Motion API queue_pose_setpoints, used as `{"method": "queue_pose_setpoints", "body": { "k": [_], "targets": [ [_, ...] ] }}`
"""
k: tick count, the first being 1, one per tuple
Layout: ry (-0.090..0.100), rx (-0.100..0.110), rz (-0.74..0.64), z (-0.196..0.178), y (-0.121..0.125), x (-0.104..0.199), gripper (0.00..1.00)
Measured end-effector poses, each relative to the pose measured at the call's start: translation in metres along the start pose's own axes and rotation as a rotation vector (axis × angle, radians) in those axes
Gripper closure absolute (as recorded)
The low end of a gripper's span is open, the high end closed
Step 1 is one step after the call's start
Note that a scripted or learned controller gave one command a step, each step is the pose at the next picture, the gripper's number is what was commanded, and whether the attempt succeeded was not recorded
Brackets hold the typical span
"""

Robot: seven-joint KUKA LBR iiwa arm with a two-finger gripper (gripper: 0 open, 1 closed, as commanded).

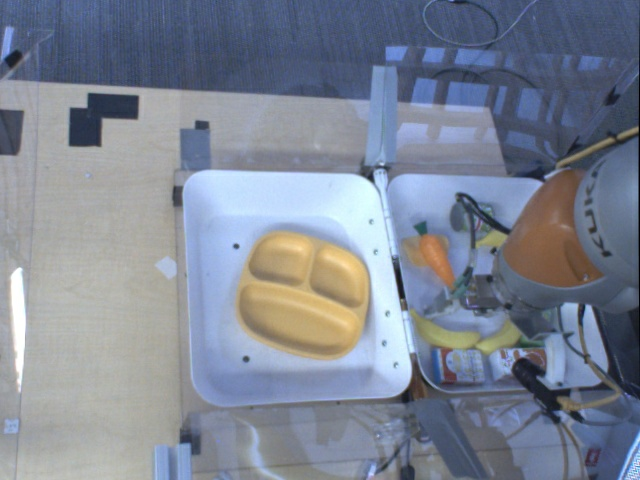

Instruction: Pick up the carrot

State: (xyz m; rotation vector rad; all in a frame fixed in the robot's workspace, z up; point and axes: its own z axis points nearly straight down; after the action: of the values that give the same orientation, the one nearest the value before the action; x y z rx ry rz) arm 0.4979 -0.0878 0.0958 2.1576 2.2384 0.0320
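Note:
The orange carrot (435,256) with a green top lies in the right bin (400,208), near its left wall. My gripper (472,290) reaches down just right of and below the carrot, under the orange band of the arm (548,238). The carrot lies free beside the gripper, not between its parts.
A yellow divided plate (303,293) sits in the left bin (215,218). In the right bin, a banana (455,335) lies along the front, with a small carton (468,366) and a dark marker (535,386) by the front wall. Cables run beside the arm.

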Motion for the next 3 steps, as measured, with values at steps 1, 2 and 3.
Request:
{"method": "queue_pose_setpoints", "body": {
  "k": [1, 2, 3],
  "targets": [
    [0.0, 0.005, 0.0, 0.002, -0.002, 0.0, 0.0],
    [0.007, 0.027, 0.091, 0.012, 0.101, -0.011, 0.0],
    [0.006, 0.026, 0.091, 0.012, 0.101, -0.011, 0.0]
  ]
}}
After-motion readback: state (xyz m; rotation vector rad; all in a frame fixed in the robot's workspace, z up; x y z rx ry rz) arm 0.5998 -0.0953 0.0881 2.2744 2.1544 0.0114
